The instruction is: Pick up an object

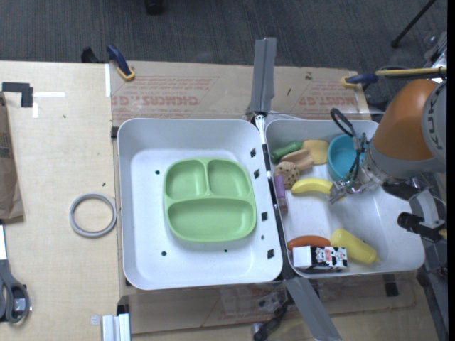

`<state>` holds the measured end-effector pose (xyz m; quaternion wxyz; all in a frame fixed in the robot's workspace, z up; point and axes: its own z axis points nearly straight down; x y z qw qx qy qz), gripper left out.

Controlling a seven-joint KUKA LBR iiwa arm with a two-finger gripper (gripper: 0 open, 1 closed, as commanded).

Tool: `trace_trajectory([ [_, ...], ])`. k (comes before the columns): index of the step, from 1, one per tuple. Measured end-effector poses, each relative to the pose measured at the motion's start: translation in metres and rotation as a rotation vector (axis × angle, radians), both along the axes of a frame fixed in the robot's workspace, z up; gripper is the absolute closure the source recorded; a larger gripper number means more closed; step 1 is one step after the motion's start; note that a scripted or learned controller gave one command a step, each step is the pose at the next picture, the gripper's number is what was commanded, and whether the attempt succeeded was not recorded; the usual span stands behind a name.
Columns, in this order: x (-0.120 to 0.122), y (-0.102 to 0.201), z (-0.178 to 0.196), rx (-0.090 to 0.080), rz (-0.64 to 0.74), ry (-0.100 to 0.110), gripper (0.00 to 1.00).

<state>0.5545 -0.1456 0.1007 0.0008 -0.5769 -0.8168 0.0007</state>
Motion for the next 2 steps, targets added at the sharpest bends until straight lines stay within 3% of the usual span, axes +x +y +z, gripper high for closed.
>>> trace_trajectory([
  [1, 0.031, 0.043, -0.01, -0.001, -0.126, 0.0, 1.0],
  [2, 0.104, 0.104, 0.093, -0.008, -0.133, -0.004, 1.0],
])
